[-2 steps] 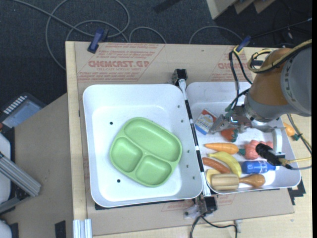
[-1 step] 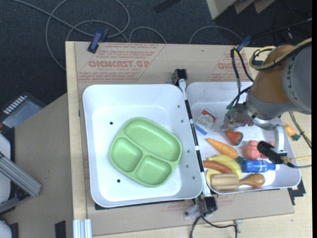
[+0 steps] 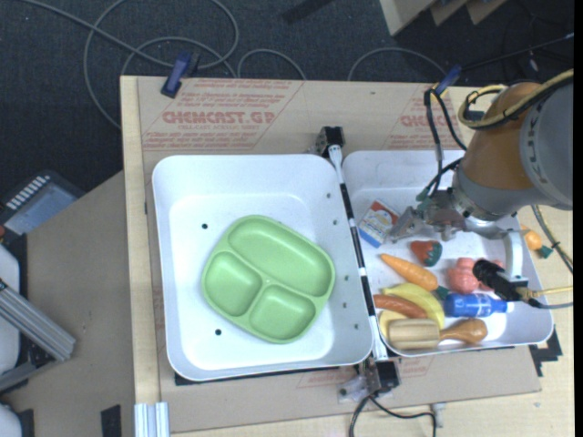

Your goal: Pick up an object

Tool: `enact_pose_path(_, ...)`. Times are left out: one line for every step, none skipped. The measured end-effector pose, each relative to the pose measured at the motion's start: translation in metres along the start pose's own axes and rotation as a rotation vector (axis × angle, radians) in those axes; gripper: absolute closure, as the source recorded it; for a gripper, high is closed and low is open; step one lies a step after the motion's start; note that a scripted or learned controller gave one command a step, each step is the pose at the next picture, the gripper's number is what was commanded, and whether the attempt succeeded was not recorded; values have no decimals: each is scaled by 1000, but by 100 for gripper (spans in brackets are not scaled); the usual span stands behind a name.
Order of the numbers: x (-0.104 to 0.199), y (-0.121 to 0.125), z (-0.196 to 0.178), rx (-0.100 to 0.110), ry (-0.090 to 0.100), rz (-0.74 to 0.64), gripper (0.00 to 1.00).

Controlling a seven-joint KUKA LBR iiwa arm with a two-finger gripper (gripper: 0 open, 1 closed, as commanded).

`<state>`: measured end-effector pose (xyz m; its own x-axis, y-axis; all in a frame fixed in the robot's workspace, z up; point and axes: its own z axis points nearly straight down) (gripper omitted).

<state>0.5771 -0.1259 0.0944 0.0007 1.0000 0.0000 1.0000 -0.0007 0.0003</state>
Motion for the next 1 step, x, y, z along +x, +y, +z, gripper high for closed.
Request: enact_pose_path(20,-48,10,2,1,1,0)
